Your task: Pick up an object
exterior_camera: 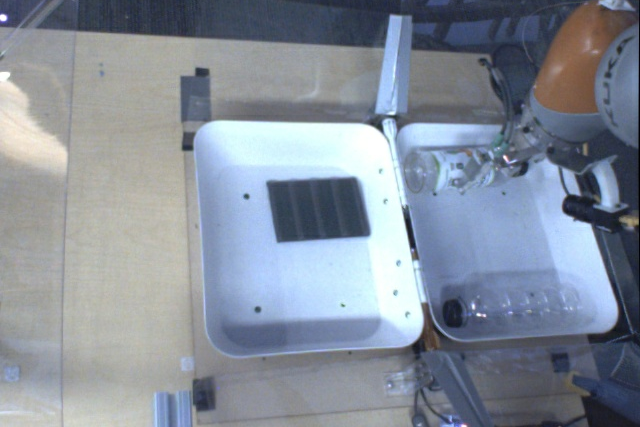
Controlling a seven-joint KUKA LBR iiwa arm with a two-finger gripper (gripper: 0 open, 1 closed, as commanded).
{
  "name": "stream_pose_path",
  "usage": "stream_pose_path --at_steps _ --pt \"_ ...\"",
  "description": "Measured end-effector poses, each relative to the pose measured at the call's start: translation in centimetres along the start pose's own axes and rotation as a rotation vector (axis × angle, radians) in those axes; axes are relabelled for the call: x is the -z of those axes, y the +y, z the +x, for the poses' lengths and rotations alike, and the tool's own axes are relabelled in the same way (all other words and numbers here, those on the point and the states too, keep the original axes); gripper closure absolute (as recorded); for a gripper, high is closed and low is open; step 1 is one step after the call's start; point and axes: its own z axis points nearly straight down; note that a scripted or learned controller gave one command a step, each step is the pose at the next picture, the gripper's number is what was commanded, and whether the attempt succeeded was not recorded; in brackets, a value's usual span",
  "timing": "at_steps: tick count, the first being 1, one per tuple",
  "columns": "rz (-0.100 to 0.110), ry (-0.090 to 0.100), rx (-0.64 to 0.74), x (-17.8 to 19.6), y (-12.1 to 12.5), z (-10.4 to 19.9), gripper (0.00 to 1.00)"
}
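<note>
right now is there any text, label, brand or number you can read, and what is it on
None readable.
Clear bottle with a dark cap, lying in the right bin: no legible label.
Small clear bottle by the claw: markings too blurred to read.
Dark ribbed pad in the left bin: no text.

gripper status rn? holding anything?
Tool: at the far end of the right bin, right beside the small clear bottle lying there. Cannot tell whether it is open, closed or gripping the bottle.

Mat [318, 209] in left bin [225, 155]; bottle [510, 305] in right bin [590, 260].
</note>
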Motion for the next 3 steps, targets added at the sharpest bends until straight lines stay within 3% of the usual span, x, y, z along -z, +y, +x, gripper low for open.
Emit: stream_pose_path --at_steps 3 --pt "0.016 0.011 0.044 -0.3 0.7 -2.6 0.00"
